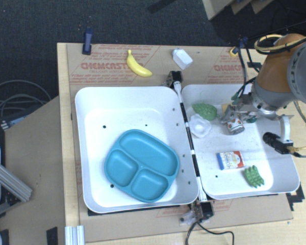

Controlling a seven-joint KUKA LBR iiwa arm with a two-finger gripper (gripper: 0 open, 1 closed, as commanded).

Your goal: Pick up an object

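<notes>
Gripper (pixel 234 120): you see it low in the right bin (pixel 290 180); grasp state cannot be told.
Plate (pixel 141 165): left bin (pixel 86 137).

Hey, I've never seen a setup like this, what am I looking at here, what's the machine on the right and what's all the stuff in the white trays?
This is one camera fixed above a bench, looking down at a slant. The grey and orange shape on the right is a robot arm; its gripper is down in the right bin.

The left bin holds a blue divided plate. The right bin holds a green lumpy object, a clear white piece, a small blue and orange box and a small green toy.

A yellow banana and a small white block lie on the bench behind the bins. Whether the gripper holds anything is not visible.
</notes>
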